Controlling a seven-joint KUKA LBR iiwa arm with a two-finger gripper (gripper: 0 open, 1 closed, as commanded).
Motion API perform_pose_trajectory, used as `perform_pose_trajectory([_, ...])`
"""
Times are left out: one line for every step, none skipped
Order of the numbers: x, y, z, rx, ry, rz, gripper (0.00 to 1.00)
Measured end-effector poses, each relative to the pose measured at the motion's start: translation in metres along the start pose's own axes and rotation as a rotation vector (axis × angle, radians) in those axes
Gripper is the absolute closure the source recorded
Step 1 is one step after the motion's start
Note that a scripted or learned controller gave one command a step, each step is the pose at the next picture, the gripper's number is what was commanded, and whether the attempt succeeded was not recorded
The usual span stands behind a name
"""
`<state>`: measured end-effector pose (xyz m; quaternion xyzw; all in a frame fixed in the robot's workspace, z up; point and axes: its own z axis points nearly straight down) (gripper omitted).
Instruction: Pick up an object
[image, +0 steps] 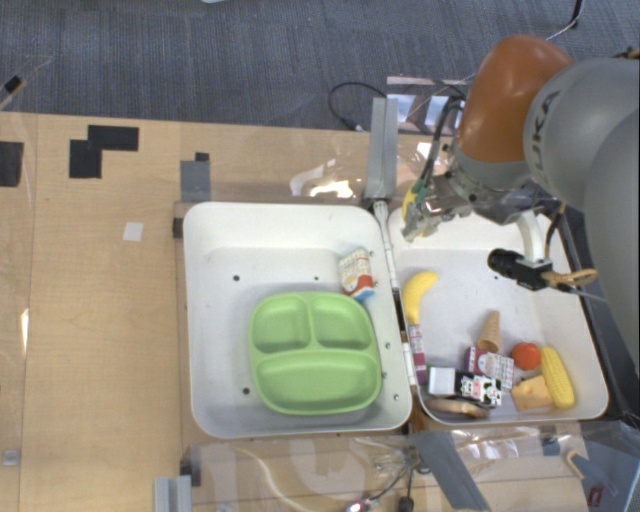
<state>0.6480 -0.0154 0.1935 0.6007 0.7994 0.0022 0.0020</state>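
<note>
Desk (90, 330): light wood surface carrying two shallow white bins side by side.
Left bin (215, 250): holds a green divided plate (315, 352) lying flat in its lower half, and a small carton (356, 272) near the right wall, just above the plate's corner.
Right bin (460, 285): holds the candidate objects, mostly gathered along the lower edge.
Banana (417, 295): lies alone near the bin's left wall, well apart from the cluster; judged to be a light, stiff plastic toy with a smooth, somewhat slippery skin. Best hold is across the narrow middle, where the curve is thickest.
Ice-cream cone (489, 331): small, tapered, stands apart from the banana; the taper is likely to slip out of a pinch.
Lower cluster: a patterned box (480, 387), a red tomato (526, 355), a cheese wedge (531, 393) and a corn cob (556, 376), touching or just beside one another; crowding makes a clean hold harder.
Tool (418, 218): hangs over the top left corner of the right bin, above the banana. Nothing is seen in its grasp; how far open it is cannot be told from this angle.
Assessment: the banana is the nearest and least obstructed pick.
</note>
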Motion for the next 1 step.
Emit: perform_pose_trajectory([0.0341, -0.0163, -0.0225, 0.001, 0.001, 0.107, 1.00])
